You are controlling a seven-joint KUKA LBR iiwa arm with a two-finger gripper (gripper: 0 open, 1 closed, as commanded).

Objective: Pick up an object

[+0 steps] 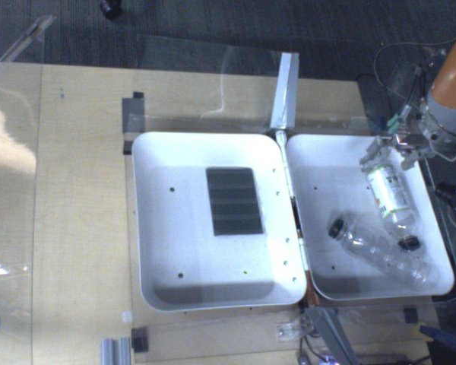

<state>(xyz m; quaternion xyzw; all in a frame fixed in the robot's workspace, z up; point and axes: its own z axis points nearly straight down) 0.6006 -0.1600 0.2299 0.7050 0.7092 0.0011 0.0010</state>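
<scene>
In the right bin lie two clear plastic bottles. One, with a pale green label, lies along the right wall. The other, with a dark cap at its left end, lies slantwise near the front right corner. My gripper hangs at the far right corner of this bin, just over the far end of the labelled bottle. It is open with nothing between its fingers. A dark ribbed rectangular block lies flat in the middle of the left bin.
A metal divider post rises behind the seam between the bins. The grey arm with its orange band comes in from the upper right, trailing cables. A small dark cap lies by the front bottle.
</scene>
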